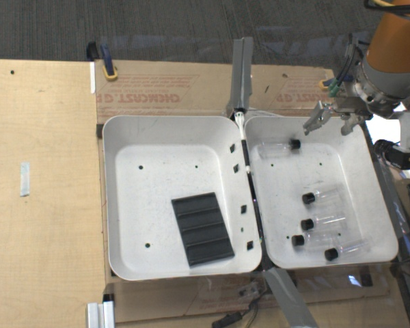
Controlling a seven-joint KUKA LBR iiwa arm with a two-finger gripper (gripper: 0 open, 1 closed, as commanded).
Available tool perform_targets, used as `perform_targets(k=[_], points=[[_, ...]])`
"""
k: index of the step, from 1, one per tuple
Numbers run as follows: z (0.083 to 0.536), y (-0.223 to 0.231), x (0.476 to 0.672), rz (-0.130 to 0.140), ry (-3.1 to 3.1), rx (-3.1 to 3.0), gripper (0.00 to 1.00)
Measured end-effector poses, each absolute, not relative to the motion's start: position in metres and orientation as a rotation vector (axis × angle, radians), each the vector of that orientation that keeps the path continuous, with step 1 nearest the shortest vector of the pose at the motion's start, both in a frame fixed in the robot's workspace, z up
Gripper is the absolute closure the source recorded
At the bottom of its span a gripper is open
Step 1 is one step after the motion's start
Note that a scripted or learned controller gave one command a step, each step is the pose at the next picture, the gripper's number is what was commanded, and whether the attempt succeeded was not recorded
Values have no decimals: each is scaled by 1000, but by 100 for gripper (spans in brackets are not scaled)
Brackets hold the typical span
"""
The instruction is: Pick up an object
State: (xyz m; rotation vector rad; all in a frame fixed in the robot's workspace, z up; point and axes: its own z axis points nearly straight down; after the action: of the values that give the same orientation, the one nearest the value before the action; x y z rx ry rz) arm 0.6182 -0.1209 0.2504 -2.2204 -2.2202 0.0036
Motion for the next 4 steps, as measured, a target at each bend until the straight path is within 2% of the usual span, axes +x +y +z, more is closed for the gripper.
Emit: perform_targets(k=[1, 2, 3, 4], points=[[120, -169, 573, 2, -2349, -2084, 0], [91, -169, 496, 1, -2364, -2065, 0], [100, -170, 497, 1, -2362, -2069, 100], [100, -170, 497, 1, -2362, -2068, 0]])
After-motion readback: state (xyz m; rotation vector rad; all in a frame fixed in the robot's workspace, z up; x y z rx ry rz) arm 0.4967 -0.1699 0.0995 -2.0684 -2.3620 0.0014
